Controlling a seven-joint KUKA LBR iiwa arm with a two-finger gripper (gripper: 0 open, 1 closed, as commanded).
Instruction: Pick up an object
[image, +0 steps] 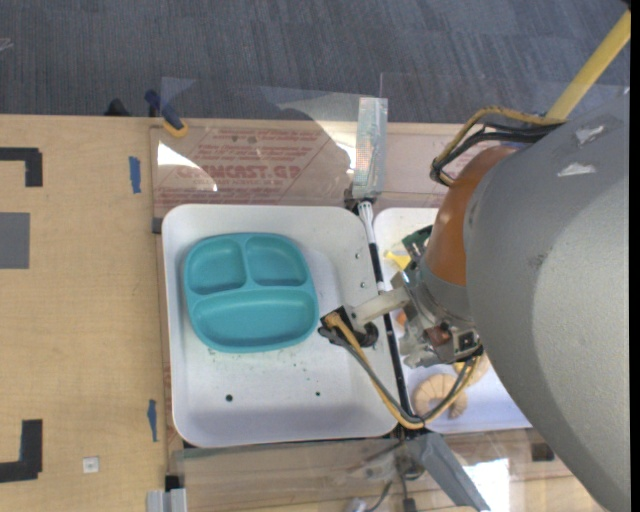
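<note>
Camera view: a slanted look down on a wooden bench (80, 330) bearing two shallow white bins side by side.
Left bin (270, 405): holds a teal divided plate (250, 292), lying flat in the bin's upper left part, three compartments facing up; a few dark specks dot the white floor below it.
Right bin (495, 410): largely covered by the arm; a tan, rounded object (440, 390) lies near its lower left corner, and a yellow and green item (405, 250) peeks out near its upper left.
Arm (560, 290): grey, with an orange band (450, 240), reaching in from the right and hanging over the right bin.
Gripper (430, 335): low over the right bin, just above the tan object; whether its claw is spread or pressed together cannot be told.
Cables (375, 375): yellow and black, looping across the divide between the bins.
</note>
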